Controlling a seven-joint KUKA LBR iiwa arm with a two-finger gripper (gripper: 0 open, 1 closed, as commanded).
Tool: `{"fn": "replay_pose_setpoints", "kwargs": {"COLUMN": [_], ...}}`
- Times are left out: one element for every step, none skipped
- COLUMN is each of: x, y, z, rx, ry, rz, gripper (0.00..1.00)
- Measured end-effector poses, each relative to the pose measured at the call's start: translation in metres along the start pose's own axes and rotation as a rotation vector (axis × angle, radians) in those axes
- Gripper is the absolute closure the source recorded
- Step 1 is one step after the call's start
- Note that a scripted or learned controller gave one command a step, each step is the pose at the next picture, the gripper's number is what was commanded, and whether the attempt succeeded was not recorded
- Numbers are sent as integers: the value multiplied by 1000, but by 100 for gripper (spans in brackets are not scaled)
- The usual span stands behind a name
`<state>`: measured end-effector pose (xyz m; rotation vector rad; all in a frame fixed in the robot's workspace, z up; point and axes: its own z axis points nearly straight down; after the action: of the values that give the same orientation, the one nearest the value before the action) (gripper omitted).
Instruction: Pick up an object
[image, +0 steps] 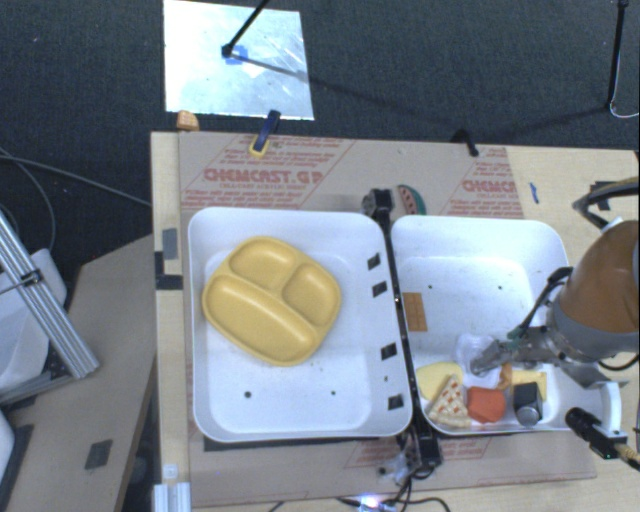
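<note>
Reading "CHEMCAST GP" on bench sheet (262, 176).

The scene is lit evenly and fairly brightly from above. Strong glare is seen on the silvery sheet (238, 60) at the top, where detail is washed out. The two white bins (300, 420) are rendered bright but not blown out, with soft, faint shadows along their inner walls. The dark floor (80, 90) is left dim. The orange-banded arm (610, 290) at the right edge is slightly blurred. Overall sharpness is moderate and fine detail is grainy.
</note>
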<state>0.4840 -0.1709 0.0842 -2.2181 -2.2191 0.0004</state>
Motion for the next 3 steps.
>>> {"fn": "replay_pose_setpoints", "kwargs": {"x": [-5,-5,58], "y": [29,29,29], "z": [-1,-12,-145], "rx": [-6,-8,-15], "ry": [-4,-3,-3], "rz": [-4,-3,-10], "gripper": [0,100,100]}}
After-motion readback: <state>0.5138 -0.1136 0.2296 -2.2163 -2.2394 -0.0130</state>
